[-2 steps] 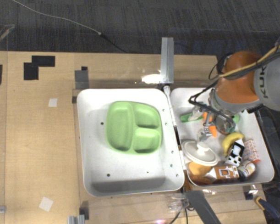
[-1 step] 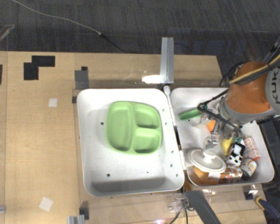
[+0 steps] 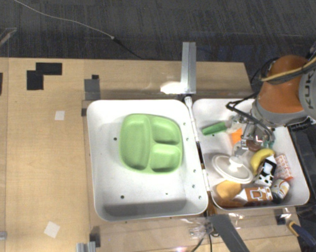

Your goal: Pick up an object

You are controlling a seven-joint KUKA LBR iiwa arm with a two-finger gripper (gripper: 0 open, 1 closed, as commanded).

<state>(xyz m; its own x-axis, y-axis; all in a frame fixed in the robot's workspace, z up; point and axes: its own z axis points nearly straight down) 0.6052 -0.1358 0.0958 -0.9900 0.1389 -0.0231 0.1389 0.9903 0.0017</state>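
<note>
In the camera view, the right bin holds a crowd of small things. No single one is marked as the target, so I describe those nearest to the claw. A yellow banana lies just below the claw, curved and partly covered by a black-and-white patterned item. An orange piece is just left of the claw, and a green marker-like stick lies tilted in the upper left part of this bin. A clear round lid or dish sits in the middle. Below it there is a yellow-brown rounded fruit next to a brown carton, and a small red-and-white packet lies near the right wall.

The claw hangs over the upper middle of the right bin, under the grey and orange arm. I cannot tell how its fingers stand, and I cannot tell whether anything is between them, because metal parts and cables hide that place.

The left bin carries only a green divided tray, upright, with bare white floor around it on all sides. The two bins touch along their inner walls. In the right bin the things are close together, mostly touching, and free floor remains chiefly in the upper right corner. The wooden table is wide open to the left.
</note>
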